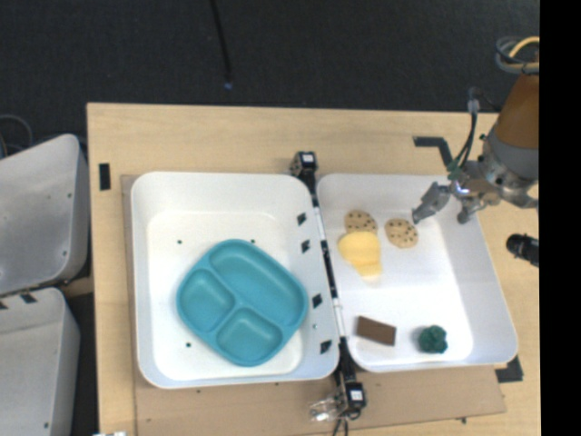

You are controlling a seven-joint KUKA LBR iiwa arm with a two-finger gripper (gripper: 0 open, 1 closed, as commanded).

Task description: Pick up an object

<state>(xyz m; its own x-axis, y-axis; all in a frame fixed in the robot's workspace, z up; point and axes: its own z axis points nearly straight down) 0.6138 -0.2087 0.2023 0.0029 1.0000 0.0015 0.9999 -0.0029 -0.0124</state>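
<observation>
- The arm enters from the right and is cut off by the frame edge, so only its orange band and wrist show.
- The gripper hangs over the upper right part of the right bin; its two fingers are spread apart with nothing between them, one fingertip just beside the right cookie.
- The left cookie lies near the right one, both round, with no clear long axis.
- A yellow lump sits just below the left cookie, touching it or nearly so; its long axis runs roughly top to bottom.
- A brown block lies near the bin's lower edge, long axis running left to right with a slight tilt down to the right.
- A small dark green object sits just right of it; its shape is hard to make out.
- A blue divided plate lies in the left bin, turned at a slant on the desk.
</observation>
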